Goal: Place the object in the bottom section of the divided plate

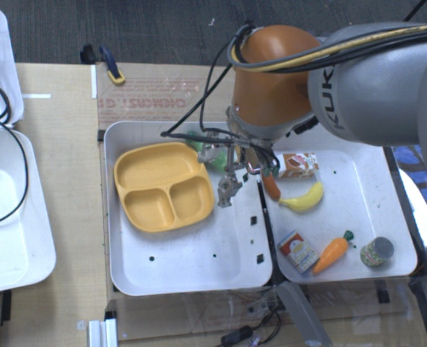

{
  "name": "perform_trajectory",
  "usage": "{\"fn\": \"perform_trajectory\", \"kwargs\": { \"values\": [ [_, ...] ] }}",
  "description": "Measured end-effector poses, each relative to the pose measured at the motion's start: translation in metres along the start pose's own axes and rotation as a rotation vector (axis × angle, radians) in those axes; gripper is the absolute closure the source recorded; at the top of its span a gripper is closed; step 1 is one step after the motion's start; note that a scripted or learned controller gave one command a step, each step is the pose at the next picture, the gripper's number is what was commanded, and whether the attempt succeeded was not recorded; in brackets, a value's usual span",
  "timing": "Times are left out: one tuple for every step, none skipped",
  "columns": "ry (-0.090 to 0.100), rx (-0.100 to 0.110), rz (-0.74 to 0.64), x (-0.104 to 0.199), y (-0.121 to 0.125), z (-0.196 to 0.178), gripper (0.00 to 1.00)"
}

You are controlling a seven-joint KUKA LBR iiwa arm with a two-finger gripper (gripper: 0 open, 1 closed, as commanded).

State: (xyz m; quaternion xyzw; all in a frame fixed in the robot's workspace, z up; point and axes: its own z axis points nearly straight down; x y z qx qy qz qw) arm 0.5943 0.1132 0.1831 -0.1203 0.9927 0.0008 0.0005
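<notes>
Arm point(358, 71): grey, with an orange band above the wrist, reached in from the right and hung over the seam between the two bins.
Gripper point(227, 190): sat low over the left bin point(177, 266), just right of the plate; whether the claw was spread or pressed together could not be told, and nothing could be seen between its fingers.
Divided plate point(162, 186): yellow, three sections, lay in the upper left part of the left bin, its compartments bare.
Green object point(207, 154): partly hidden under the wrist, at the plate's upper right edge; its kind could not be made out.
Right bin point(343, 172): held the remaining items.
Banana point(303, 197): yellow, lay near the bin's left side.
Red-orange item point(271, 186): just left of the banana, beside the seam.
Packet point(298, 165): white and red, lay above the banana.
Small box point(297, 251): red and white, near the front edge.
Carrot point(332, 251): orange with a green top, just right of the box.
Can point(377, 251): lay in the front right corner.
</notes>
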Motion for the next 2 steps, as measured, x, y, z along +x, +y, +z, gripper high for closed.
{"fn": "perform_trajectory", "kwargs": {
  "values": [
    [0.000, 0.000, 0.000, 0.000, 0.000, 0.000, 0.00],
    [-0.002, 0.000, 0.097, -0.012, 0.016, -0.074, 0.00]
  ]
}}
